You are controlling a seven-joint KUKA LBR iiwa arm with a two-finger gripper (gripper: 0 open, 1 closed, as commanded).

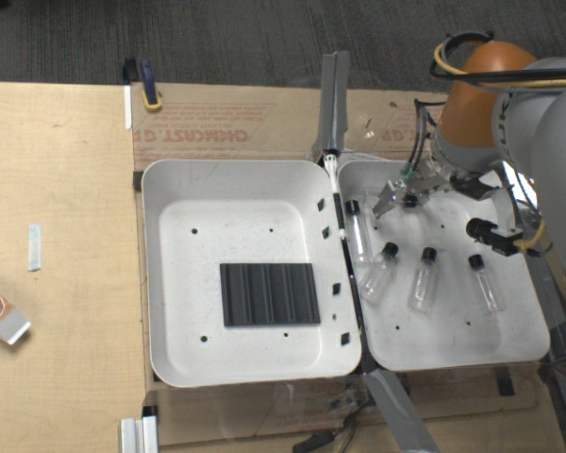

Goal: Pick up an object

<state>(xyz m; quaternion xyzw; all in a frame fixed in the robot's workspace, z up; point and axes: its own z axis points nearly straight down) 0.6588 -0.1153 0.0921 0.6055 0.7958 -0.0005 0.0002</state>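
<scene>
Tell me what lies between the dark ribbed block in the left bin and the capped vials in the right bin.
In the camera view, between the ribbed block and the vials: bare bin floor, then the two bins' adjoining rims.

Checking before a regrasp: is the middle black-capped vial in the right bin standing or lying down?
Lying down. The vial rests on its side on the right bin floor, black cap pointing toward the far wall.

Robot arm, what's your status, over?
Gripper low over right bin, nothing seen held. Clear vials lie loose there. Black ridged tray sits apart in left bin.
</scene>
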